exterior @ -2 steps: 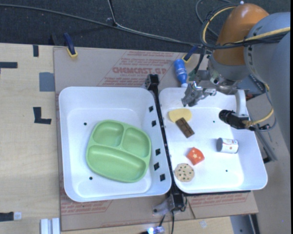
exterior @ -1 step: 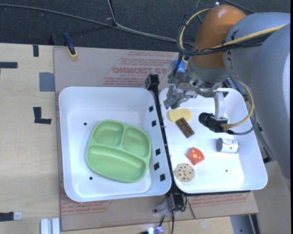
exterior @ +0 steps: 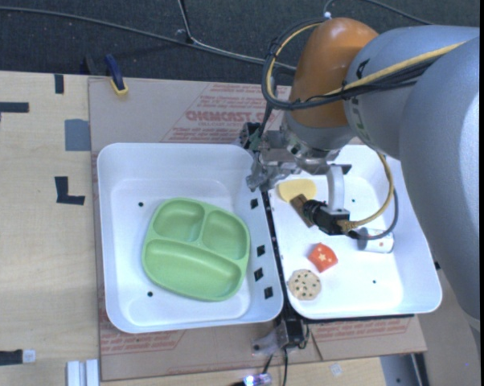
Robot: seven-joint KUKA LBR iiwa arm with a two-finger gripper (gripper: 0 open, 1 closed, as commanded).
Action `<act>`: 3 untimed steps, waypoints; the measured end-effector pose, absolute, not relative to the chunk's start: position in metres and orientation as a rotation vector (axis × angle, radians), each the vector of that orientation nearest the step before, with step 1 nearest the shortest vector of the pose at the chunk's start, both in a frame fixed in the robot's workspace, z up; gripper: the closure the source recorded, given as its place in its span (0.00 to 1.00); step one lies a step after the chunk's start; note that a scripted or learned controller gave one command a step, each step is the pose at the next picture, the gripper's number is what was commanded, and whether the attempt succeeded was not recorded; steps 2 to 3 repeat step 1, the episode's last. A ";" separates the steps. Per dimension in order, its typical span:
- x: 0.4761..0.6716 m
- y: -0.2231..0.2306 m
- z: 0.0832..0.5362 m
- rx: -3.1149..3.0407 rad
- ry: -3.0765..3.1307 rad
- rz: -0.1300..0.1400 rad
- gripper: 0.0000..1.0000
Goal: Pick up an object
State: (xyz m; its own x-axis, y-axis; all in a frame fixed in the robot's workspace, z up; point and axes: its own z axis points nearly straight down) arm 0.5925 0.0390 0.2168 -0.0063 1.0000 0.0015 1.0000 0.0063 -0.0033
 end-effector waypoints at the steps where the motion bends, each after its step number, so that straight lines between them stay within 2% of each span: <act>1: 0.575 0.095 0.210 -2.211 -2.227 0.003 1.00; 3: 0.575 0.095 0.210 -2.211 -2.227 0.003 1.00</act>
